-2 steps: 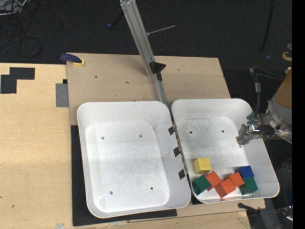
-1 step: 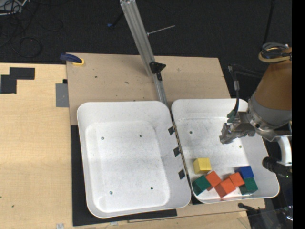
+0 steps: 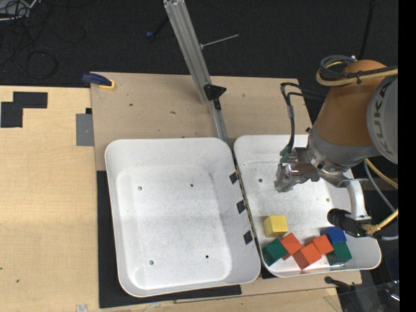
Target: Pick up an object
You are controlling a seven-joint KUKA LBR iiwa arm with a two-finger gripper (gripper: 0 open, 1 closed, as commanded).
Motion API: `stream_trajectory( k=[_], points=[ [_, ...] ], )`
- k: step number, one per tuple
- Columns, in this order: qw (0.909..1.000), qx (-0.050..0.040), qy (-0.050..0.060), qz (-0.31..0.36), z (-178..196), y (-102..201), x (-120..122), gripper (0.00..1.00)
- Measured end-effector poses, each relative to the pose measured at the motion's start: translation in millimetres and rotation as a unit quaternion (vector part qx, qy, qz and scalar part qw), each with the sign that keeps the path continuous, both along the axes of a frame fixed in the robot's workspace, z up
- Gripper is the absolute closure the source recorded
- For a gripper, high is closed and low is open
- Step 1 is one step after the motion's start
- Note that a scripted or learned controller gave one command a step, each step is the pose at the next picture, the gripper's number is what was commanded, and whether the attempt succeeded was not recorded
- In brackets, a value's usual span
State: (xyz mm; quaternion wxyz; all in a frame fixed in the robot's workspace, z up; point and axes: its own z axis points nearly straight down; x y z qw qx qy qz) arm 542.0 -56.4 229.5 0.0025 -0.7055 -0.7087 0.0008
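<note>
Several small blocks lie at the near end of the right bin (image 3: 260,149): a yellow cube (image 3: 275,225), a green block (image 3: 274,250), an orange block (image 3: 291,243), a larger orange block (image 3: 311,252), a blue block (image 3: 335,235) and a dark green block (image 3: 339,255). My gripper (image 3: 286,179) hangs over the bare middle of that bin, up and slightly right of the yellow cube. It is apart from all the blocks, and I see nothing between its fingers.
The left bin (image 3: 130,156) sits beside the right one, with black clips (image 3: 240,207) along the shared rim. A slanted aluminium rail (image 3: 192,51) rises behind the bins. The grey and orange arm (image 3: 354,119) covers the right bin's far right side.
</note>
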Motion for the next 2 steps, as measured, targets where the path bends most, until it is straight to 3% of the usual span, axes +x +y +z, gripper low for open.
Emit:
stream_trajectory(
  k=[2],
  points=[
    [1.0, -0.0011, -0.001, -0.001, -4, 88, 36, 1.0]
  ],
)
